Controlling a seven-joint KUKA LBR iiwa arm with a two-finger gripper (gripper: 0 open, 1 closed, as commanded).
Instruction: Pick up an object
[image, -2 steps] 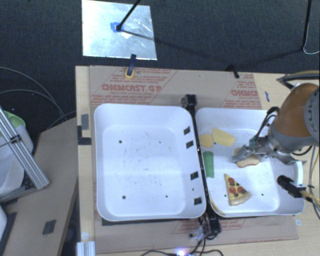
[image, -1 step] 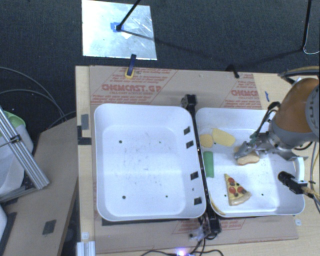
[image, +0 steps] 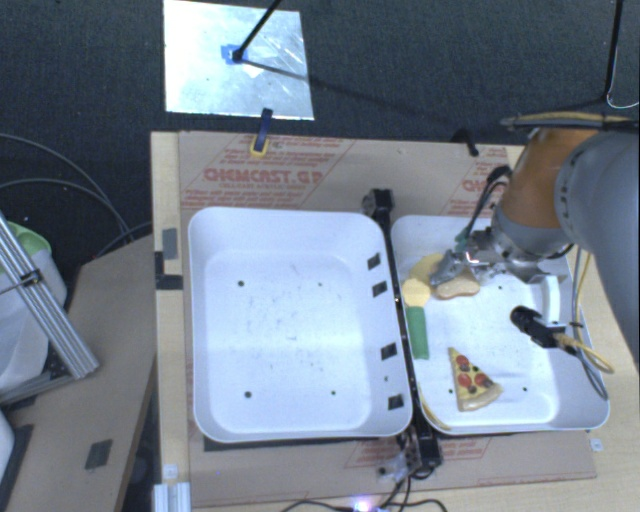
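Left bin (image: 290, 320) bare. Right bin (image: 570, 405) holds green stick (image: 417, 331), pizza slice (image: 472, 380) and tan piece (image: 458, 288); my gripper (image: 462, 262) hangs over the tan piece to take it, opening I cannot tell.

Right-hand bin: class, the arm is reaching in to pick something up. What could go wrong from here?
1. The tool sits over a tan piece that touches a yellow piece; a grasp may catch both or push one aside.
2. The green stick lies against the bin wall, leaving little room to grip it.
3. The pizza slice lies flat and may slip.
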